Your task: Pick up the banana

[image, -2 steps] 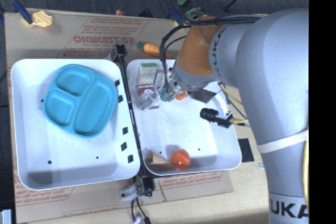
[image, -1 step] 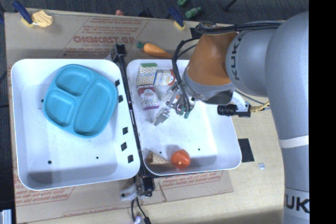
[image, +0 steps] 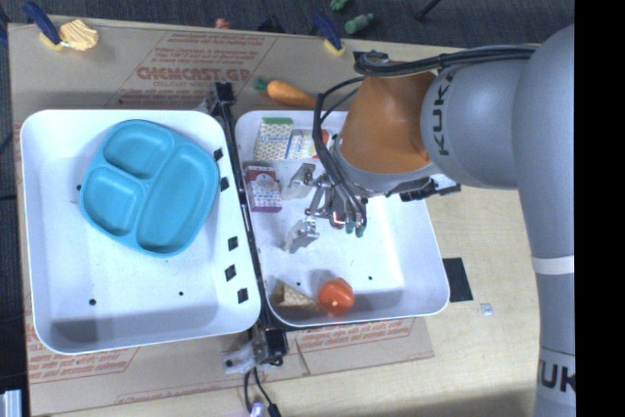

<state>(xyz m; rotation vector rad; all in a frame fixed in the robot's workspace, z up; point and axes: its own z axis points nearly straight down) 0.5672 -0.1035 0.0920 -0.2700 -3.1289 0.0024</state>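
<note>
Camera view has my arm reaching over the cluttered bin, beside the bin that holds the blue divided plate. My pincer hangs low among small packets; whether it is released or clenched I cannot tell, and nothing is visibly in it. I judge the pick not yet done. The banana is probably hidden beneath my wrist, so its long axis and heading cannot be told.
</note>
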